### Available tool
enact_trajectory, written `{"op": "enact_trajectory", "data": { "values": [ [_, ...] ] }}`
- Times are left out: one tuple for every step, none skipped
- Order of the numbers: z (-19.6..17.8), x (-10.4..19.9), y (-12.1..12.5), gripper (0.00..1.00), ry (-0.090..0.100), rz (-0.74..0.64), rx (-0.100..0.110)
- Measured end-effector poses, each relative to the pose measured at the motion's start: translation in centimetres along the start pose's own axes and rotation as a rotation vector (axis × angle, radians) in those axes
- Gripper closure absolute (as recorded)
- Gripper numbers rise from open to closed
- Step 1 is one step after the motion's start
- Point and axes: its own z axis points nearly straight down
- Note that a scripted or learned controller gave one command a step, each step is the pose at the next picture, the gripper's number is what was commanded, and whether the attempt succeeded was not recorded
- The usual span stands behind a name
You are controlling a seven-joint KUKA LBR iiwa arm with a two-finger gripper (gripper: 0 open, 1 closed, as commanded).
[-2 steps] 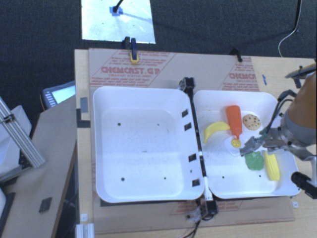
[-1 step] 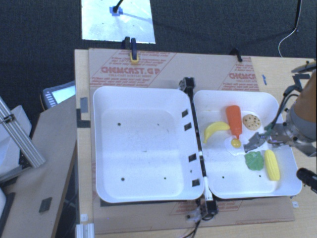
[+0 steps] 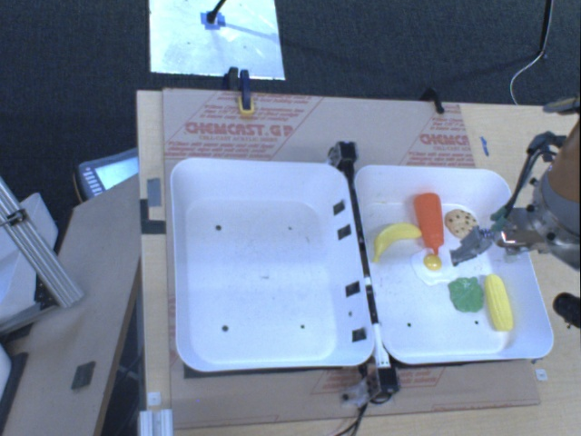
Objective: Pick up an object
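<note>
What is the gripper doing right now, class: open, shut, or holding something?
Gripper: it cannot be told; it hangs over the right bin beside the cookie, with nothing seen in its grasp.

both bins are white: the left bin (image 3: 263,271) carries a few small dark dots on its floor, and the right bin (image 3: 436,334) holds the coloured things. the banana (image 3: 396,237) is yellow. the carrot (image 3: 429,222) is orange. the cookie (image 3: 460,220) is pale tan with dark brown specks. the fried egg (image 3: 432,264) is white with a yellow yolk. the leafy piece (image 3: 467,294) is green, and the corn cob (image 3: 497,302) is yellow. the cardboard sheet (image 3: 272,127) under the bins is light brown with red lettering. the tabletop (image 3: 150,153) is pale wood. the pincer (image 3: 468,243) is grey.
</note>
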Motion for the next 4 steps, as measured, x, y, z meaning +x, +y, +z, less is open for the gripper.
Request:
{"op": "enact_trajectory", "data": {
  "values": [
    [1.0,-0.9,-0.1,0.00,0.000,0.005,0.005],
    [6.7,-3.5,4.0,0.00,-0.001,0.005,0.006],
    [7.5,-2.1,-0.3,0.00,0.002,0.005,0.009],
    [3.4,-3.6,-0.1,0.00,-0.001,0.006,0.001]
  ]
}}
